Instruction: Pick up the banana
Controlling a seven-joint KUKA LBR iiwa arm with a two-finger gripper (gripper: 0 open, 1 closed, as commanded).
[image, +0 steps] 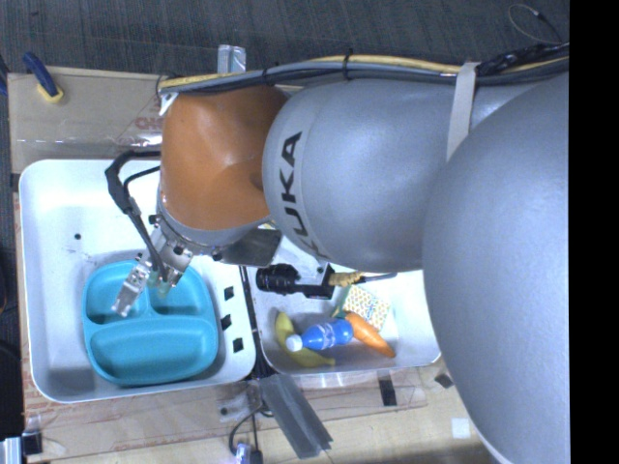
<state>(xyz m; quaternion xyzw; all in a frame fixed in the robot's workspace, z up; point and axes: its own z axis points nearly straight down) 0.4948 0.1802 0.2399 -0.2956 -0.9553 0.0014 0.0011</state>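
Observation:
The banana [290,344] lies in the right bin, yellow, mostly under a blue and white bottle [322,336] that rests across it. My gripper [145,286] hangs over the left bin, above a blue divided tray [155,341], well left of the banana. Its two metal fingers [128,293] stand apart with nothing between them.
An orange carrot [369,334] and a patterned packet [368,307] lie beside the bottle in the right bin [416,356]. The big grey arm with its orange band covers most of the right bin. The left bin [48,259] has bare white floor around the tray.

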